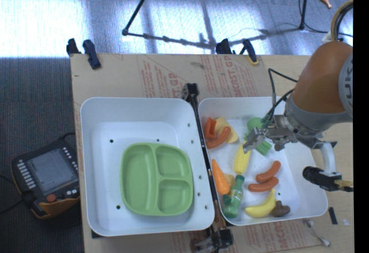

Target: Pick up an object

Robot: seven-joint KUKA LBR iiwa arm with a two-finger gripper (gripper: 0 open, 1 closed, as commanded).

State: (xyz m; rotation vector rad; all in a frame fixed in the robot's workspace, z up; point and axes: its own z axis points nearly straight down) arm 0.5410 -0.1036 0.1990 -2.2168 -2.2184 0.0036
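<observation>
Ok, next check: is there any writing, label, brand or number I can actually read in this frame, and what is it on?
None can be read with confidence.
Bench board: large red printed lettering and line markings, seen at an angle and partly covered by the bins; too blurred to quote.
Handheld pendant on the floor: its screen is lit, but the content is too small to read.

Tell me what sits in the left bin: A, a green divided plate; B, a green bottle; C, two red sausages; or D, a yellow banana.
A: the green divided plate lies alone in the left bin, while the toy food fills the right bin.
</observation>
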